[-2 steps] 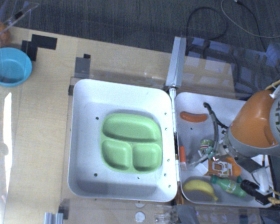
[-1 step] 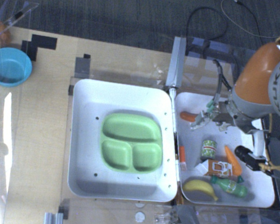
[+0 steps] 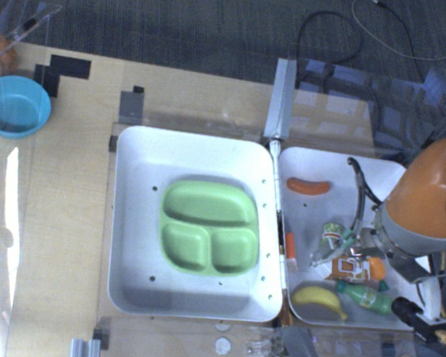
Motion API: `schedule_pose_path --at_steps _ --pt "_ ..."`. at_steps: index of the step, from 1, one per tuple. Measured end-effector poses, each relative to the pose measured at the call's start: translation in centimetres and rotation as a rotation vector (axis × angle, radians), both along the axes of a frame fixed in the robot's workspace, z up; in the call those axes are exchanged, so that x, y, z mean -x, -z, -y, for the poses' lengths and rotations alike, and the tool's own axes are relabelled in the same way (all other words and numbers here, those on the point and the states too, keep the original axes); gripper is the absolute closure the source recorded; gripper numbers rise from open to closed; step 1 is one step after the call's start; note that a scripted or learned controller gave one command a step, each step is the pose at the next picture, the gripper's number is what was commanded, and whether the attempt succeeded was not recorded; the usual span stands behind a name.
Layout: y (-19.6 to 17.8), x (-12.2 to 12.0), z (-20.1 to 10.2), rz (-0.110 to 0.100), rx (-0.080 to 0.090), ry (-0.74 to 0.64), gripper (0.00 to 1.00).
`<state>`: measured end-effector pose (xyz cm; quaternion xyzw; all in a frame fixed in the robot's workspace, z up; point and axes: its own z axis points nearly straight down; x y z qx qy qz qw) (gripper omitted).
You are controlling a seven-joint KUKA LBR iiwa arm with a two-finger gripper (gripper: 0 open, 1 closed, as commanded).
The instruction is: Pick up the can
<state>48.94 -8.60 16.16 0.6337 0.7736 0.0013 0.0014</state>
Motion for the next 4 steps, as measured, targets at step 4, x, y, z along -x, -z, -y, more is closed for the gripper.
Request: schedule_pose_path --at_steps 4 --pt "7.3 -11.7 0.7 0.007 0.001 0.087 0.0"
